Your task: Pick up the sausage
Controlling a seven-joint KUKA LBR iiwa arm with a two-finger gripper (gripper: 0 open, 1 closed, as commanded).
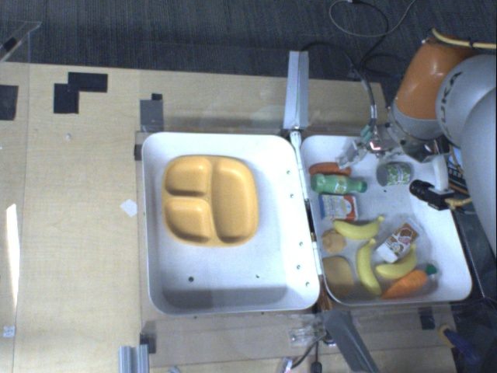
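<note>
Sausage point(324, 168) is seen at the right bin's point(458, 282) far-left corner, just above a green bottle point(338, 183). Gripper point(356, 151) is held just right of it, fingers parted, nothing between them. Arm point(450, 92) is reached in from upper right.

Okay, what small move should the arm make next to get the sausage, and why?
Probably shift the gripper slightly toward the left bin and lower it. It hangs at the right bin's far edge, just beside the sausage, which lies against the far wall behind the green bottle.
</note>
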